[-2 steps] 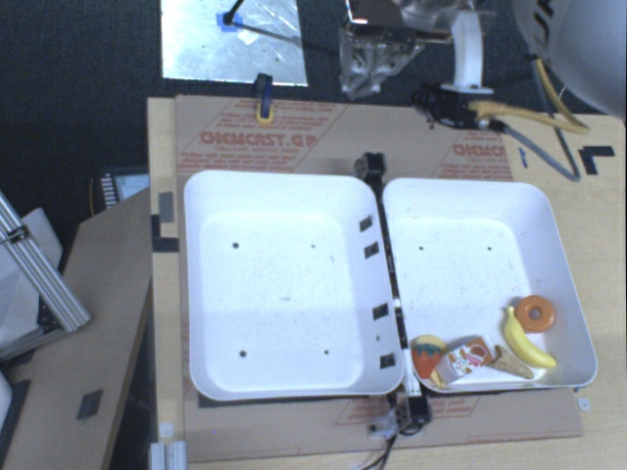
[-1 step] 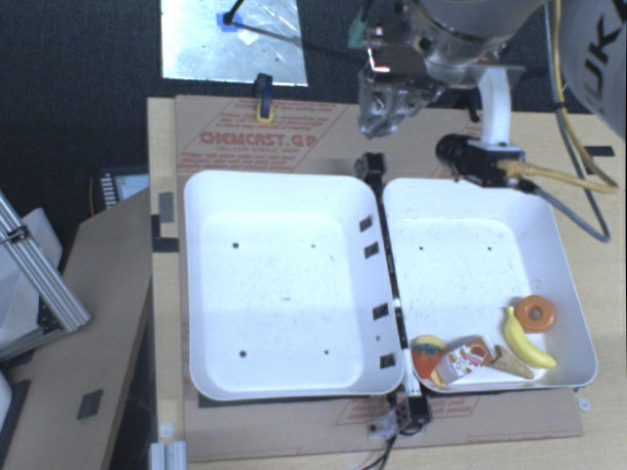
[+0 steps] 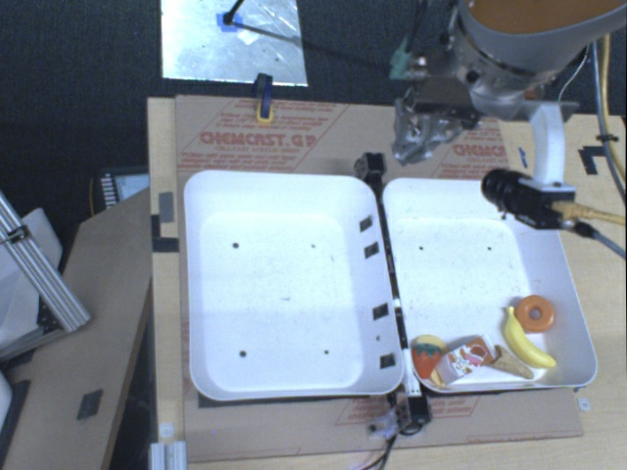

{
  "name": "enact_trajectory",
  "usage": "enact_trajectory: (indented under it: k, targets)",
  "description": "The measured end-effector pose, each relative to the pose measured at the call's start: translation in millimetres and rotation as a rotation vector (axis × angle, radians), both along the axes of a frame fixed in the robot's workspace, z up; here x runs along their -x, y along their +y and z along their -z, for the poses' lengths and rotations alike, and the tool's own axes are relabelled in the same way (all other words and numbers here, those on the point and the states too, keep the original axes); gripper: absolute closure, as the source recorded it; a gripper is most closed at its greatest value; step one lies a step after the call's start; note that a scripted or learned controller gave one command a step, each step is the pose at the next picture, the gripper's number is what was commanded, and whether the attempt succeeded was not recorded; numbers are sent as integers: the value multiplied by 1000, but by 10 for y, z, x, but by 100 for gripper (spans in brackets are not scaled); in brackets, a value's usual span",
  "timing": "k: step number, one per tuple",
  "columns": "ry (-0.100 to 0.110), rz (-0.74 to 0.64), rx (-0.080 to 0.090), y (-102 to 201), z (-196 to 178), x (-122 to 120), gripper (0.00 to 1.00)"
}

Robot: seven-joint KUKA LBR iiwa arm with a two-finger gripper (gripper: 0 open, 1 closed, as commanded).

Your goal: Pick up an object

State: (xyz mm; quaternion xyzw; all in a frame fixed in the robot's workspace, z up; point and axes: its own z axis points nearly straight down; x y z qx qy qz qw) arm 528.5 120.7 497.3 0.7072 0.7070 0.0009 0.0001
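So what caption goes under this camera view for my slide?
Robot hand hovers above the right bin; banana and other toys wait in its near corner.

You are seeing the arm (image 3: 534,18) running off the top edge, so its upper part is cut away. The gripper (image 3: 423,137) is blurring into a grey mass, its fingers too indistinct to judge. In the right bin's (image 3: 470,262) near corner, a small packet (image 3: 464,359) is overlapping the orange-red toy (image 3: 427,355), its print too small to read.
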Motion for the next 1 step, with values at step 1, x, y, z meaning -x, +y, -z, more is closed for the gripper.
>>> enact_trajectory:
  k: [1]
  targets:
    - [4,-3,1,-24,423,382,100]
